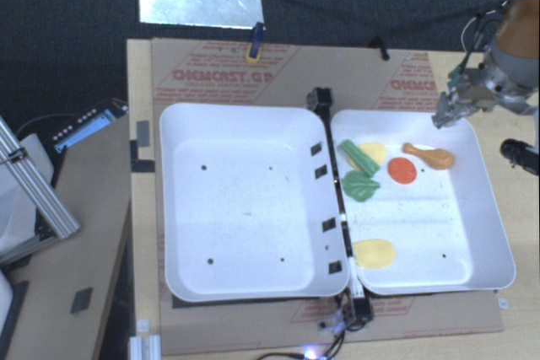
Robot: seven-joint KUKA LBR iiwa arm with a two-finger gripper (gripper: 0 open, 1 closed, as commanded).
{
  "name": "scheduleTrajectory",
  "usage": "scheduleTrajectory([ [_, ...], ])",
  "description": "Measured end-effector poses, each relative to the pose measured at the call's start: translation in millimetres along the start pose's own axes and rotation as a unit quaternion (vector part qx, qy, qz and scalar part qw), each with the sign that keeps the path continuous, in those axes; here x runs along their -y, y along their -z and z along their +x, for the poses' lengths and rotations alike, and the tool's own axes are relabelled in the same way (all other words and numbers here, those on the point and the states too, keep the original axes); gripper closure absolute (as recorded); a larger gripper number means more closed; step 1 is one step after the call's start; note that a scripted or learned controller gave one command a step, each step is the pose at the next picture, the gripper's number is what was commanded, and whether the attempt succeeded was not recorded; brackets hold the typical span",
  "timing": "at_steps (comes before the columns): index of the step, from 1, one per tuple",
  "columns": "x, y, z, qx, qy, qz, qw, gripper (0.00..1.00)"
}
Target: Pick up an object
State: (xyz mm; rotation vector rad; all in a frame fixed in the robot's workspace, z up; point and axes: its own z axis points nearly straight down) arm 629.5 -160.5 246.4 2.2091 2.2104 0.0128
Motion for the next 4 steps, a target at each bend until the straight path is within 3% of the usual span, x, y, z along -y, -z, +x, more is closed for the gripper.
scheduleTrajectory([
  [1,71.2,-57.3,33.6,-0.005,0.0,0.013,0.9999,1.0],
  [2,149.4,-119.7,72.3,-0.005,0.0,0.014,0.9999,1.0],
  [3,90.5,-56.1,149.9,-0.004,0.007,0.004,1.0,1.0],
  [4,43.4,-54.6,184.7,-0.003,0.004,0.006,1.0,1.0],
])
